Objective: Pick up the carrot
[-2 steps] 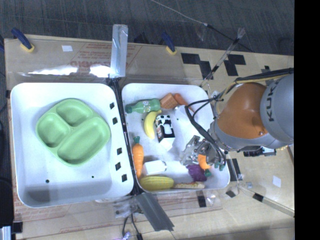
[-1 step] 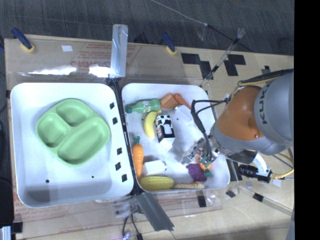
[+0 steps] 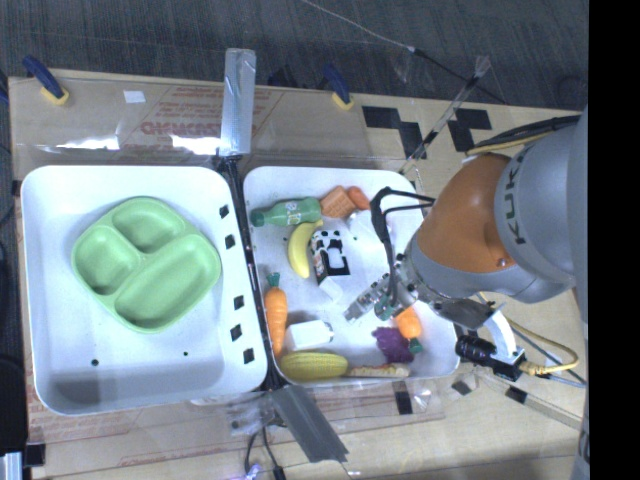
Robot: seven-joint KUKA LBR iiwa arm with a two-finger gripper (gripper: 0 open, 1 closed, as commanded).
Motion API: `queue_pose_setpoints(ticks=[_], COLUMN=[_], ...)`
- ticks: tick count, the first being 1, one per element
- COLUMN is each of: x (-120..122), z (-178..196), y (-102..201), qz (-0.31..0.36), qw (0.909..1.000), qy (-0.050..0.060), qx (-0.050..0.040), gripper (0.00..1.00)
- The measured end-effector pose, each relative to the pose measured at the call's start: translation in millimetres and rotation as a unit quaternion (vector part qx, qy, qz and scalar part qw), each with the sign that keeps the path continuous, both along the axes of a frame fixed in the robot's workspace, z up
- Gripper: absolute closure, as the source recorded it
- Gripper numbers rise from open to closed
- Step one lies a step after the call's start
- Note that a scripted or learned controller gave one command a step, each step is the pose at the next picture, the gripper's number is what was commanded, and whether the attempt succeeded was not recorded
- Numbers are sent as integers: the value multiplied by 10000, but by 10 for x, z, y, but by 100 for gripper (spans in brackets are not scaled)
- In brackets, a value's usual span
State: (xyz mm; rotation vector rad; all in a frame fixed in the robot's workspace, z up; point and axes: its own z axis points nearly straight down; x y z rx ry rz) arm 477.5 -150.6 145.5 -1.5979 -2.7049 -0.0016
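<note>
Carrot (image 3: 275, 311): lying at left edge of right bin (image 3: 440, 368), beside the divider, untouched.
Jaws (image 3: 372, 301): low over bin's right half, near purple toy (image 3: 394, 345); spread impossible to tell.
Progress: nothing grasped; reach, grip, lift all remaining.

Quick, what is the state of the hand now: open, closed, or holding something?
Hand: over the right bin, cannot be told; the carrot lies apart by the bin's left wall.

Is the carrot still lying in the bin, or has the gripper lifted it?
Lying in the bin. The carrot rests flat against the right bin's left wall, green top pointing up-frame, apart from the gripper.
</note>
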Motion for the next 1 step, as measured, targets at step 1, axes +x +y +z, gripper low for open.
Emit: queue_pose_setpoints(ticks=[1], x=[5], z=[675], y=[-95], qz=[70], qw=[10000], qy=[-20], qx=[-10], gripper=[100])
